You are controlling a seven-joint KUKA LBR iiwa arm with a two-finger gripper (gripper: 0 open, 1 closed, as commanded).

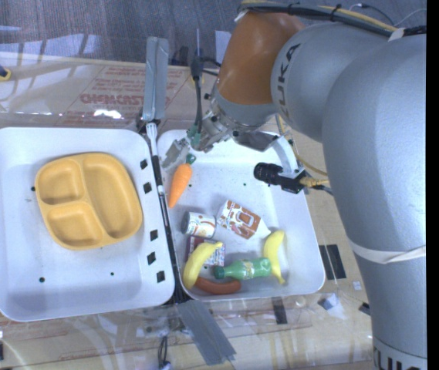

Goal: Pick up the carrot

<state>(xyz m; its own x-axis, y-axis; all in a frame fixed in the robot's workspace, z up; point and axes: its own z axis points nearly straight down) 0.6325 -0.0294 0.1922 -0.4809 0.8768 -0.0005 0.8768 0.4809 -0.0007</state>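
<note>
a yellow divided plate (88, 200) is seen in the left bin (11, 284). in the right bin (305, 230), the carrot (178, 184) is laid along the left wall, tip pointing down. the gripper (179, 153) is poised just above its top end; whether the jaws are wide or narrow cannot be told. two bananas (275, 253), cartons and a green bottle (242, 270) are gathered nearer the front.

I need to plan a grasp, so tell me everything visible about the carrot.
The carrot is a small orange toy, plastic-looking, tapering to a point at its lower end. It lies flat and slightly tilted in the right bin, by the left wall, apart from the other items. The gripper hovers right at its thick top end.
</note>
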